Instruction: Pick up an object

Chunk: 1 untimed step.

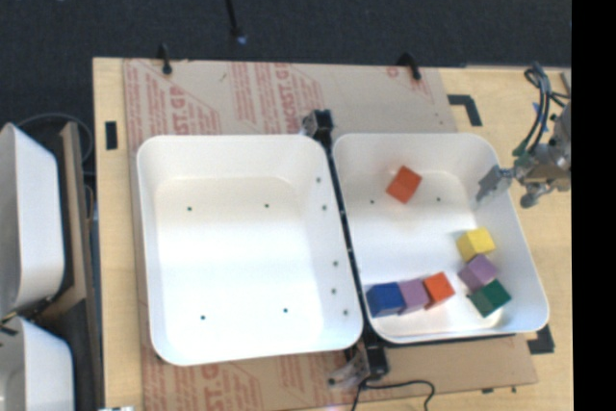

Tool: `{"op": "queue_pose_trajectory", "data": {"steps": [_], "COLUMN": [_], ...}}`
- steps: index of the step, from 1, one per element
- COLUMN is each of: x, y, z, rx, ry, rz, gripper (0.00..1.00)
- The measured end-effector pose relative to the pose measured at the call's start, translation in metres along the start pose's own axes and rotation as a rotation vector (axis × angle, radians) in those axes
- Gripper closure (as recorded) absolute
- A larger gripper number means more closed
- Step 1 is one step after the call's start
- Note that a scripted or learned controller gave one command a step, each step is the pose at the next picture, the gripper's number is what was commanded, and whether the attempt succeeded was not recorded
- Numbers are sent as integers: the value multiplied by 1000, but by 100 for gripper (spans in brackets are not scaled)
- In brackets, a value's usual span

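Currently, inspecting from the left: the left bin (241, 250) is sitting on the bench, touching the right bin (385, 168) along a shared rim. In the right bin, an orange cube (404, 184) is lying alone toward the far side, tilted, well apart from the rest. Along the near wall a blue cube (385, 298) is touching a light purple cube (414, 294), which is touching a smaller orange cube (439, 287). Further right, a yellow cube (475, 243) is resting just above a purple cube (477, 270), and a green cube (490, 297) is sitting just below that one, near the corner. My gripper (508, 188) is hovering at the right rim of the right bin, fingers spread apart and gripping nothing, well apart from every cube. No cube is lifted; all are resting on the bin floor.
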<state>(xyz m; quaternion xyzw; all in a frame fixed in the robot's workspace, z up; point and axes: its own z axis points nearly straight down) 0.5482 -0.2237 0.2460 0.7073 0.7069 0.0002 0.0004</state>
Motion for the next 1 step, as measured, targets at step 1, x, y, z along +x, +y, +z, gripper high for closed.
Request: {"op": "queue_pose_trajectory", "data": {"steps": [1], "x": [38], "y": [39], "z": [152], "rx": [11], "ry": [3], "rz": [-3], "gripper": [0]}}
